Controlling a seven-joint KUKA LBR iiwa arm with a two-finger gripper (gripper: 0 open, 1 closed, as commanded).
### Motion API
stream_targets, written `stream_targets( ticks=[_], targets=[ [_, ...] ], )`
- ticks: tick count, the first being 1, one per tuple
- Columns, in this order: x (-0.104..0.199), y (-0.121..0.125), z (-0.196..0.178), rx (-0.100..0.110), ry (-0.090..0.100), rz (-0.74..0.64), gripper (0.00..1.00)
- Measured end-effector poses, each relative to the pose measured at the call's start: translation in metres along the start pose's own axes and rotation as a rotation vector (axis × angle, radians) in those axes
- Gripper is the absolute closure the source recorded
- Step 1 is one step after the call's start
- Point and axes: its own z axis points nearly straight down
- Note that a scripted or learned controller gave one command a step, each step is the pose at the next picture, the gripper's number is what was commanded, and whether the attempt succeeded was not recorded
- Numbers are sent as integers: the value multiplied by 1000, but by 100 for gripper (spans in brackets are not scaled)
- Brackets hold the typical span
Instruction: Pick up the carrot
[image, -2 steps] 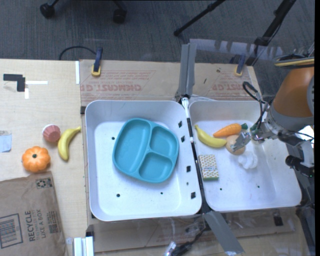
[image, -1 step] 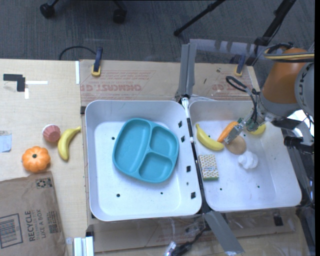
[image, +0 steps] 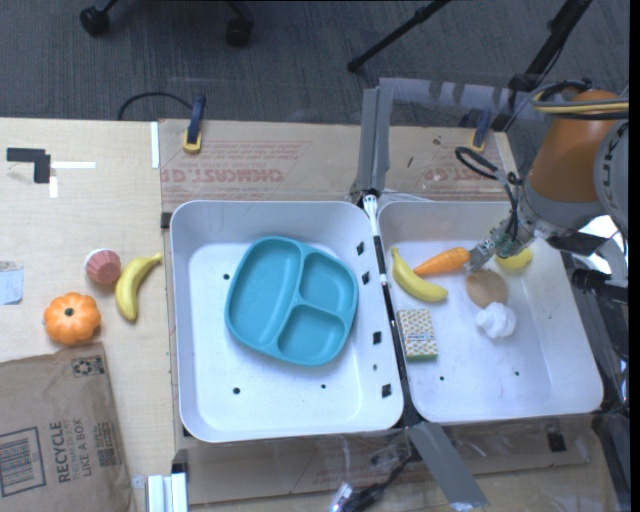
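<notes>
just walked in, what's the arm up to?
The grey KUKA arm has reached into the right white bin, its pincer down at the thick end of the orange carrot. The carrot lies on the bin floor beside a yellow banana, not lifted. The blue divided plate sits in the left bin.

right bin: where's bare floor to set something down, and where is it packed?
Free: the right bin's front half, below the sponge and white lump, and the strip along its right wall. Crowded: the back, where banana, carrot, brown piece, yellow item and the gripper bunch together.
</notes>
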Motion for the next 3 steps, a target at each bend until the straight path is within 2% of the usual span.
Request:
stream_targets(
  ticks=[1,2,3],
  targets=[
    [35,7,-70,4,2,176,100],
    [100,-40,-47,8,5,413,100],
    [155,-38,-92,5,5,-33,100]
  ],
)
